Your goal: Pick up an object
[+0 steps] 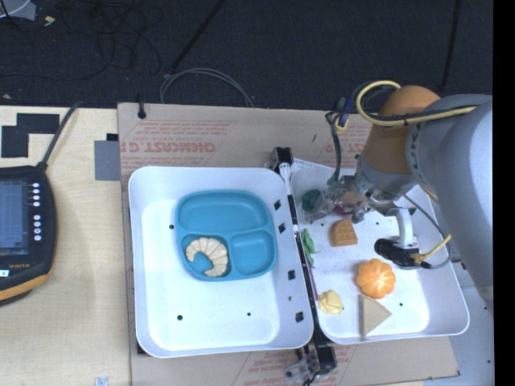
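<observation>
Several small things crowd the right bin point(451, 316): a waffle point(344, 233), an orange point(376, 279), a yellow piece point(330, 301), a wedge point(372, 315) and green bits point(312, 201). The tool point(342, 195) sits low among the green bits by the bin's far wall; its opening cannot be told. Risk: closing there may pinch clutter or the wall, not one thing. The left bin point(153, 296) holds a blue tray point(241, 207) with a croissant point(208, 256).
</observation>
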`<state>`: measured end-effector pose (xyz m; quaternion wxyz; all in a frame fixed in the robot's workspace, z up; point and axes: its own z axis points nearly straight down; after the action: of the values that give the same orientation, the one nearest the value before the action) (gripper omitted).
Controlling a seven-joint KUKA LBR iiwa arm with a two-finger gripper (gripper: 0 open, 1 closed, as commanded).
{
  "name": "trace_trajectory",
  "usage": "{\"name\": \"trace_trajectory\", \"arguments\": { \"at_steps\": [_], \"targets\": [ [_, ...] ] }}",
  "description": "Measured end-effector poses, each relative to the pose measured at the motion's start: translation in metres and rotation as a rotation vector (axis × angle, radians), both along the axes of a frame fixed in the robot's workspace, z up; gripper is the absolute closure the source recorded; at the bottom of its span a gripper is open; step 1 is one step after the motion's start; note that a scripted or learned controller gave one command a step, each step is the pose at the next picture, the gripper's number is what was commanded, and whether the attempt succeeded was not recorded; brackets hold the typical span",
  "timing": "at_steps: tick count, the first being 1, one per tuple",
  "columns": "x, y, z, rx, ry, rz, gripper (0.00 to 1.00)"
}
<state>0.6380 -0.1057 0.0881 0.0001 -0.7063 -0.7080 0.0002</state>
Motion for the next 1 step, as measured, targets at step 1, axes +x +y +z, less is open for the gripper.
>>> {"name": "trace_trajectory", "arguments": {
  "at_steps": [1],
  "targets": [
    [-0.0385, 0.0175, -0.0010, 0.002, 0.006, -0.005, 0.00]
  ]
}}
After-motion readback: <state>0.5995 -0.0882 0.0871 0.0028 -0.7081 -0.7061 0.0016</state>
